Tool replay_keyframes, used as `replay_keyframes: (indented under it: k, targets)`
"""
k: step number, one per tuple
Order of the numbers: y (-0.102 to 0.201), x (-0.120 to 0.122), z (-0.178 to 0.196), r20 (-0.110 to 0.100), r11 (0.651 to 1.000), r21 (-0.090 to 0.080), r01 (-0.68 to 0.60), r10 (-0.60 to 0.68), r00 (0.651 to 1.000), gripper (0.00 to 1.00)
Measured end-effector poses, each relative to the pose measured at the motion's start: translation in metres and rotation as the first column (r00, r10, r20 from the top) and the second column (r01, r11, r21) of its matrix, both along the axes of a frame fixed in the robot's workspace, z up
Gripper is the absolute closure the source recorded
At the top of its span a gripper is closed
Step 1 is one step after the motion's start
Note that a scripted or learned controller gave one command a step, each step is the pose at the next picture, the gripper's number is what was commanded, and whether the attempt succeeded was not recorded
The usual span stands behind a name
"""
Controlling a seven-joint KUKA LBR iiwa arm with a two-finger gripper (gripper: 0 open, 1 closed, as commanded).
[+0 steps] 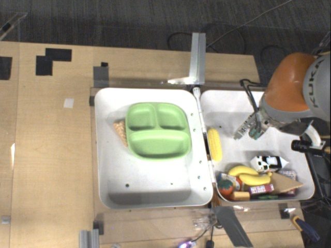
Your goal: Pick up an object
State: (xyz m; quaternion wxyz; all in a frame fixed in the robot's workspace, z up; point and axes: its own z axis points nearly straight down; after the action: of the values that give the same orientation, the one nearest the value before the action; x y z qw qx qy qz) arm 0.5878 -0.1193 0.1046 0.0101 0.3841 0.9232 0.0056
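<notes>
Left bin (108, 154): green divided plate (156, 129), something tan peeking out under left edge, can't ID. Right bin (227, 107): corn cob (214, 144), banana (250, 174) atop cluttered pile. Gripper (251, 128) hovering above bin floor, fingers blurry, open/closed can't tell.

A wooden tabletop (46, 154) carries two white bins: the left bin (106, 154) and the right bin (227, 105), side by side. A metal post (198, 56) stands at their far junction, and black cables (258, 14) trail over dark carpet (103, 9) beyond.
</notes>
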Motion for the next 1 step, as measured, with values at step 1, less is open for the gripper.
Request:
replay_keyframes:
  k: [1]
  targets:
    - [-0.0025,0.0447,-0.0146,-0.011,0.939,0.000,0.343,-0.343,0.939,1.00]
